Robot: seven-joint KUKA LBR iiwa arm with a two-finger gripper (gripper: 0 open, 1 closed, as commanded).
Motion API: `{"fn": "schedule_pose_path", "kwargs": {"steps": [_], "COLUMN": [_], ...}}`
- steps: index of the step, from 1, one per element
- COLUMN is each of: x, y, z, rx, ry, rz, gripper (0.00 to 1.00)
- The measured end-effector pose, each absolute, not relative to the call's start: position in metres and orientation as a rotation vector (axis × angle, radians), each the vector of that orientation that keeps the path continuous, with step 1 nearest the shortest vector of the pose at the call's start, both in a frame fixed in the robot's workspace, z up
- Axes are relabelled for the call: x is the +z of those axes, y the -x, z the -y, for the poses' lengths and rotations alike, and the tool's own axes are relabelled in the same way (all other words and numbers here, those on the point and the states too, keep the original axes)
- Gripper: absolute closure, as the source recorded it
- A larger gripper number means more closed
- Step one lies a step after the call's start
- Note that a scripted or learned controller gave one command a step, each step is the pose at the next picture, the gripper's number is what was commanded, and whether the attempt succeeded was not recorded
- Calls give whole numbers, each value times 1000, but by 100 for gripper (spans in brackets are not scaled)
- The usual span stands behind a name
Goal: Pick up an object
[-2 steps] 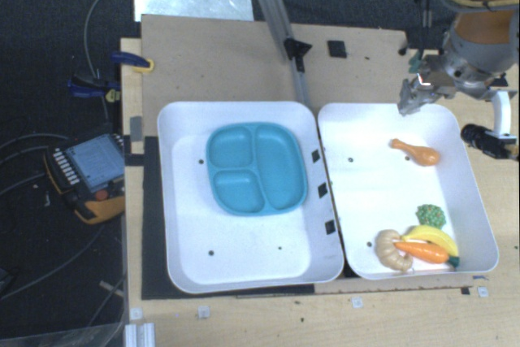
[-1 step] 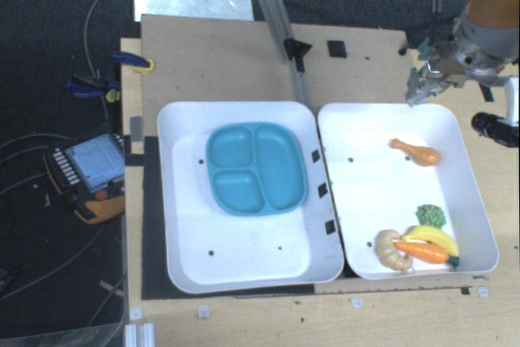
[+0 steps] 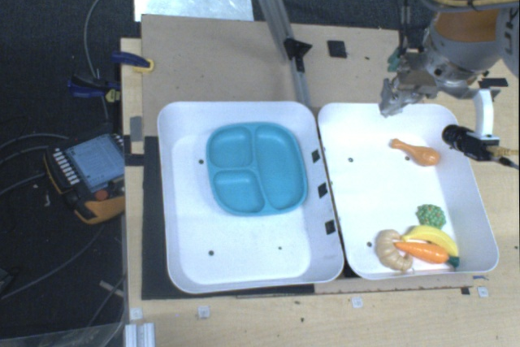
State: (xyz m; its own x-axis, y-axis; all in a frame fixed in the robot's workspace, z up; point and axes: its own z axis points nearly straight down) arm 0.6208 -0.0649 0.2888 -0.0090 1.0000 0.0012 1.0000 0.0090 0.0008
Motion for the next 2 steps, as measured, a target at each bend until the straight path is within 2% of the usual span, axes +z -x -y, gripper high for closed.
{"fn": "schedule_pose_path", "kwargs": {"steps": [1,2], "x": [283,258], "y": [-620,-612], "z": [11,-42], "rx": [-3,-1], "ry": [2213,2211], "rz": [2232,2231], "gripper": [100,100]}}
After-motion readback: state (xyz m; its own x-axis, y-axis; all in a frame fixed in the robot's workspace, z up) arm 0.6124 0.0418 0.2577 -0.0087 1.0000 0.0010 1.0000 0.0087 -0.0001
